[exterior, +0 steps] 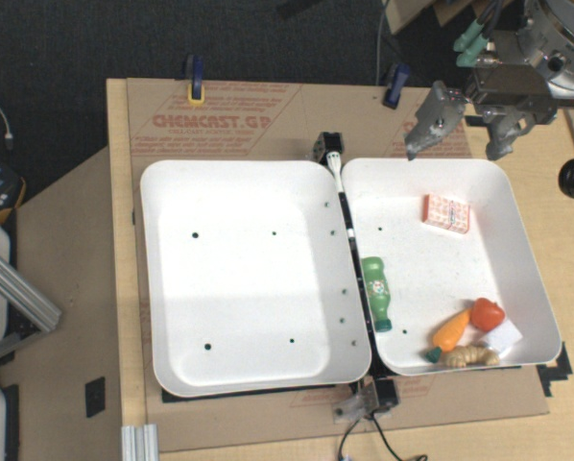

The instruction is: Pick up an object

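My gripper hangs above the back edge of the right bin, its two grey fingers spread wide apart with nothing between them. Below it in that bin lies a pink patterned box. A green bottle lies along the bin's left wall. At the front right corner sit an orange carrot, a red tomato-like piece, a beige knobbly piece and a white card.
The left bin lies beside the right one on a cardboard sheet. Blue clamps hold the sheet's back edge. A black clip sits between the bins at the back.
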